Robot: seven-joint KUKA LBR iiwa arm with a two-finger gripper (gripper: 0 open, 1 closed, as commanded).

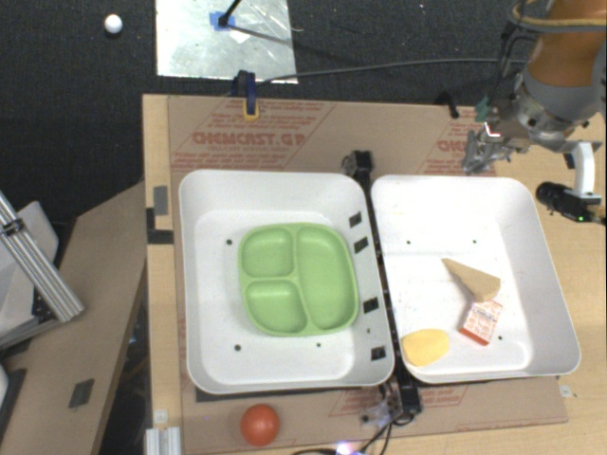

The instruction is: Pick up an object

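The right bin [427,207] holds a tan wedge-shaped block [471,278], a small red and white packet [481,321] just below it, and a yellow oval object [425,346] near the front wall. My gripper [484,150] hangs over the right bin's far edge, well back from all three objects. No object shows between its fingers. The left bin [209,207] carries a green divided plate [297,278].
An orange-red ball [259,424] lies on the cardboard in front of the left bin. A metal sheet [223,25] and a small white ball [114,24] lie on the dark floor behind. A black camera mount [567,200] sticks out by the right bin's right side.
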